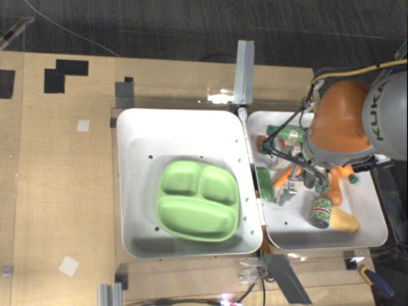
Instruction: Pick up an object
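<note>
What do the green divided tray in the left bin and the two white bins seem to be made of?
Green divided tray: likely moulded plastic, smooth with a soft sheen and rounded compartment edges. White bins: probably thin formed plastic, matte, with rounded corners, though coated metal can't be ruled out.

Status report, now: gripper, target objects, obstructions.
Gripper low in right bin, finger state unclear. Nothing seen held. Small objects crowded around it: green bottle, orange piece. Green tray alone in left bin.

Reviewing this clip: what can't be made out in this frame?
- Gripper: open or shut, holding anything or not, unreadable; the arm hangs over it in the camera view.
- Right bin: the clutter under the wrist is partly covered; items hard to name.
- Small can: label too small to read.
</note>
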{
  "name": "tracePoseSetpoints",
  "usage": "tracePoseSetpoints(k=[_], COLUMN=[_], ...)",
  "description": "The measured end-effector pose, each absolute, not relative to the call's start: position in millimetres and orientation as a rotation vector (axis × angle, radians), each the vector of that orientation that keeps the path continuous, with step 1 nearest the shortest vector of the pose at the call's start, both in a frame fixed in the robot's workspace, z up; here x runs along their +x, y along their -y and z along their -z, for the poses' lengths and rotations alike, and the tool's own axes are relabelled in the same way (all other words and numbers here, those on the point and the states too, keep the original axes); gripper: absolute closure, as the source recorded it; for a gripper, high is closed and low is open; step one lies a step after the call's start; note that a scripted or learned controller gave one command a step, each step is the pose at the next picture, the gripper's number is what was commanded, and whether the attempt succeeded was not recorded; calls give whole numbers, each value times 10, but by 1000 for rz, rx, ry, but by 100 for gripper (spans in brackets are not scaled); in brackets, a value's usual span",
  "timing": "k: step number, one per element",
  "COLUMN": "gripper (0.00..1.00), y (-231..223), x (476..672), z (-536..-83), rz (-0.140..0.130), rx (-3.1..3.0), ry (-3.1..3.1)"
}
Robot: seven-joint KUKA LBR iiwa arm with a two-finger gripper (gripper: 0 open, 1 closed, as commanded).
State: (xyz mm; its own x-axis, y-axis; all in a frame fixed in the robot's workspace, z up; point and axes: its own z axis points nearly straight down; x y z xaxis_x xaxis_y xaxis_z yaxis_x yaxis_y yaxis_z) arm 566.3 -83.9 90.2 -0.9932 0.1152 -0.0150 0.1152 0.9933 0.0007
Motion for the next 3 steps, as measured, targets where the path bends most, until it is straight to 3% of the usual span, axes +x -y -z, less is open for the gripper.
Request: tracePoseSetpoints(k=[1,2,3], gripper=[0,0,0], y=[835,849,834], x=[5692,5300,5388], z=[-901,-909,-906], rz=[-1,-1,-5], rx=[263,307,620], ry=[-3116,-3108,-3065])
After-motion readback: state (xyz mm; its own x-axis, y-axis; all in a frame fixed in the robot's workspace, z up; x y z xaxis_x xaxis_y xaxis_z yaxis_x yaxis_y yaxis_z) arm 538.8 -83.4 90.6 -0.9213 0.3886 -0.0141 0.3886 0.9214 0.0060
